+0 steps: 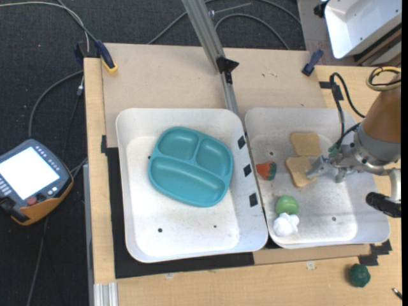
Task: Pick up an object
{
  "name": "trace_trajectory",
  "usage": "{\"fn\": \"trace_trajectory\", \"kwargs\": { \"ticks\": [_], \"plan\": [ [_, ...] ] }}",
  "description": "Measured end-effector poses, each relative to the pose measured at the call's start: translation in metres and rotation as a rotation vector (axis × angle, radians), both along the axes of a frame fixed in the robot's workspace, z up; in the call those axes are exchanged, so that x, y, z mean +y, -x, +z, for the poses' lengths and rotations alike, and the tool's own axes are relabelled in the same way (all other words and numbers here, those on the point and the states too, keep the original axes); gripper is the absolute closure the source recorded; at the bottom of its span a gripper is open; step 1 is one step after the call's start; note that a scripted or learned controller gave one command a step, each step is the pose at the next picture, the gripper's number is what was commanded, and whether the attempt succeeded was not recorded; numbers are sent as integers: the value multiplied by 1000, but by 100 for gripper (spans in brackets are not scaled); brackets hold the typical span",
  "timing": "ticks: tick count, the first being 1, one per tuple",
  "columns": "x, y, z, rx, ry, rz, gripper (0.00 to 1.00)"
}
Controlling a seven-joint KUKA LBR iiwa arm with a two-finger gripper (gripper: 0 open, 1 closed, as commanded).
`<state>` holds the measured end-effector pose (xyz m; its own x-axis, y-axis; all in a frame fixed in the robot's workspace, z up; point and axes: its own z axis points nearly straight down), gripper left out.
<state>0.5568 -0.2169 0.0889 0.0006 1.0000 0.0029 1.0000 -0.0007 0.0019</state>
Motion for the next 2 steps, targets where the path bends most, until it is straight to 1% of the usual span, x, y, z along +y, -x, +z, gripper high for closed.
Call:
{"fn": "trace_trajectory", "kwargs": {
  "ticks": [1, 2],
  "plan": [
    [0, -3, 16, -11, 2, 2, 100],
    [-6, 3, 66, -2, 5, 0, 100]
  ]
}}
